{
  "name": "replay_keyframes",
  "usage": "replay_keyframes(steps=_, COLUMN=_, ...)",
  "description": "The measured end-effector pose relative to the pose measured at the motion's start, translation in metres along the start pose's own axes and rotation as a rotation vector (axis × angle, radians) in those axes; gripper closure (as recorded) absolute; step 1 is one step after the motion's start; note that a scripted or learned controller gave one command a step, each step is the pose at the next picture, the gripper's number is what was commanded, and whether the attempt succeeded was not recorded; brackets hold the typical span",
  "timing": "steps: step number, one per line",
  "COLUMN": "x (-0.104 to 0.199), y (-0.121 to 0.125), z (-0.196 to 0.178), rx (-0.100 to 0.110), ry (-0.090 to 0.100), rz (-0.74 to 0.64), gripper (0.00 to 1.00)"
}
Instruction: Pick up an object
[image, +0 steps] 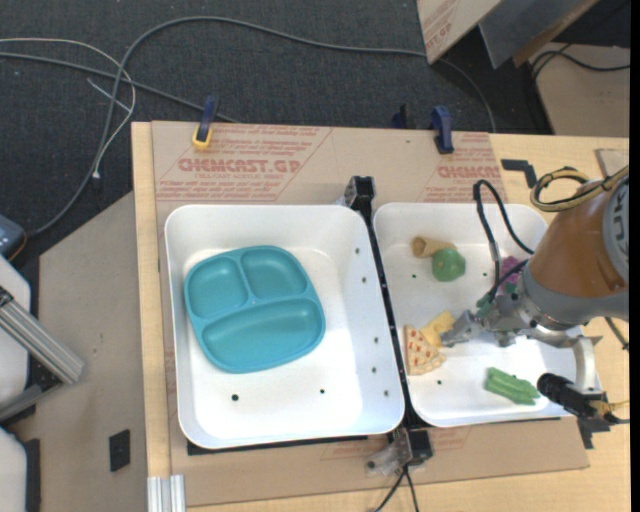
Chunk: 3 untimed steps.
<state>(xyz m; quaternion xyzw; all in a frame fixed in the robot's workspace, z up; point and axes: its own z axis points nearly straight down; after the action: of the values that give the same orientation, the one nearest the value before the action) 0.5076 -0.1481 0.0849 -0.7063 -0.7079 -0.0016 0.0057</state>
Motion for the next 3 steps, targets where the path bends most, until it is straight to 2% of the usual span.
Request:
replay_keyframes(steps=1, x=-0.001, y=0.000, z=-0.008, rx=-0.002, ry=-0.004, rz=0.001, gripper=1.00)
replay_keyframes(steps=2, x=-0.005, y=0.011, z=-0.057, rx=-0.006, ry=-0.011, rz=0.000, gripper=1.00)
replay_keyframes(steps=3, x=0.003, y=0.006, z=-0.107, rx=-0.006, ry=-0.010, rz=0.000, gripper=1.00)
